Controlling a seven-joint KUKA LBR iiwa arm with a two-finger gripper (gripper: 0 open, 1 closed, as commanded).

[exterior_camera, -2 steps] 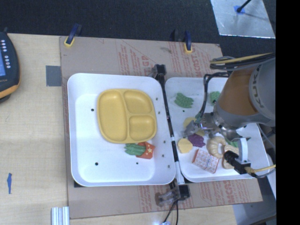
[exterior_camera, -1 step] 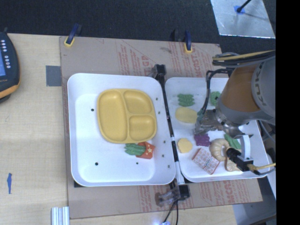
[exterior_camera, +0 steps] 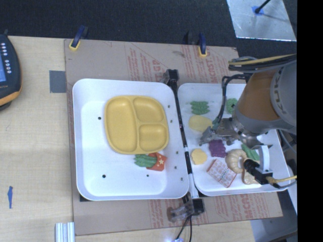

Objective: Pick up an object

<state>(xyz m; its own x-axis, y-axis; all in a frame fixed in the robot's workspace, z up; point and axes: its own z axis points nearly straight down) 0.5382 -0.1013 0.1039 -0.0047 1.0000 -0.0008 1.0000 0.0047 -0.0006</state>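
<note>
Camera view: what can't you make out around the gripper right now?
- Gripper: small and dark, whether it holds anything cannot be told.
- Purple toy: partly covered by the gripper.
- Green toy: partly behind the arm and a cable.
- Right bin: far side under the arm.

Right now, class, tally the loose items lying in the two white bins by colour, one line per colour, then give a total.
Yellow: 3 (divided plastic plate, pale lump, small round piece)
Green: 3 (ridged piece, piece by the arm, leafy piece)
Red: 1 (star-marked piece)
Purple: 1 (bunch)
Pink-patterned: 1 (flat packet)
Beige: 1 (ring)
Total: 10
</note>
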